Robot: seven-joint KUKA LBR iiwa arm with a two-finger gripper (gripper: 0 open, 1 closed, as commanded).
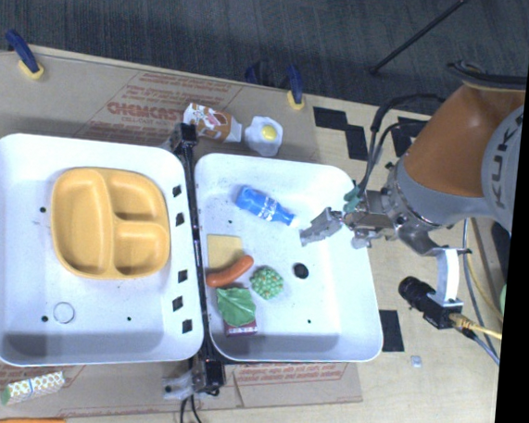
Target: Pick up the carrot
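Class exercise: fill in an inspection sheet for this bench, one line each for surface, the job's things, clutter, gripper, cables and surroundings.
Surface: right bin and left bin side by side on cardboard.
Job's things: carrot lies in the right bin, beside a green ball, untouched.
Clutter: blue bottle, yellow card, green packet; yellow tray in the left bin.
Gripper: gripper hangs over the right bin, apart from the carrot.
Cables: black cables run along the arm.
Surroundings: blue clamps on the bench edge.

camera view: fixed above bench, looks down at a slant
coverage: both bins, left bin (2, 227) and right bin (350, 289), whole in frame
range: mid, bench edges visible
arm (456, 159): enters from right
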